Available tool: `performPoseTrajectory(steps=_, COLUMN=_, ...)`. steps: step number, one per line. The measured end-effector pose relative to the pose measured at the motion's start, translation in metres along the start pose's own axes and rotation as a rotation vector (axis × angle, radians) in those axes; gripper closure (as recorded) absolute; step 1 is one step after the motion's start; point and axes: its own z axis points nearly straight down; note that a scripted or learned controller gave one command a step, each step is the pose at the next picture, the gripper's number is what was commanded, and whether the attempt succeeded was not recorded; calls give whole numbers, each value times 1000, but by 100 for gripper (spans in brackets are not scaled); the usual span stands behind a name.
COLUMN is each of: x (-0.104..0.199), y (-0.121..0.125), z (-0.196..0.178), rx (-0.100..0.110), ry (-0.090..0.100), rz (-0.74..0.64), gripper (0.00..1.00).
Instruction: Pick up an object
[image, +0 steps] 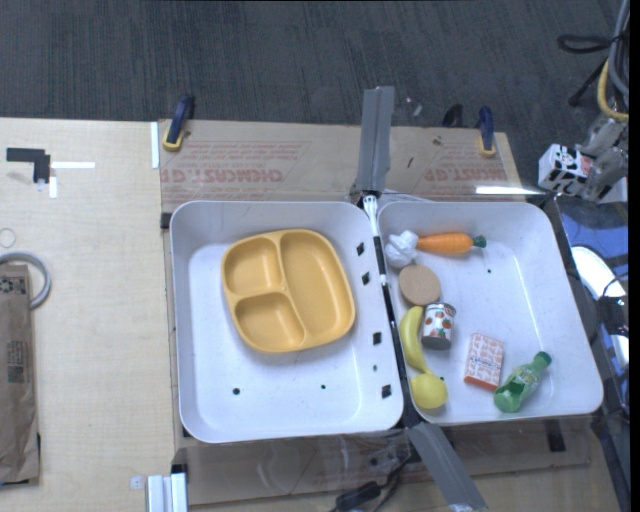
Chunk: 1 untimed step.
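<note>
Overhead, two white bins are sitting side by side on a sheet of printed cardboard (270, 160), itself lying on a pale wooden bench (80, 250). The left bin (190, 330) is holding a yellow divided plate (288, 290) just to the 11 o'clock side of its centre. The right bin (540, 260) is carrying the pickable objects: a carrot (445, 243) is lying at 12 o'clock with its green tip pointing toward 3 o'clock, a small white crumpled item (401, 248) is sitting just beside the carrot's blunt end at 11 o'clock, and a brown disc (420, 285) is resting below them at 10 o'clock. At 8 o'clock a banana (412, 338) is running along the bin's left wall, with a small printed can (438, 325) touching it on its 3 o'clock side and a yellow lemon (428, 391) sitting at its lower end, at 7 o'clock. An orange carton (484, 360) is lying flat at 6 o'clock, and a green bottle (522, 382) is lying tilted just beside it at 5 o'clock. The gripper (585, 165) is hanging outside the right bin, beyond its 1 o'clock corner and well apart from every object; whether it is spread or pressed together cannot be told. It is grasping nothing.
</note>
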Motion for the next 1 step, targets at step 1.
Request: performPoseTrajectory(steps=1, x=8, y=8, z=111, rx=-2, ry=1, rz=-205, gripper=100)
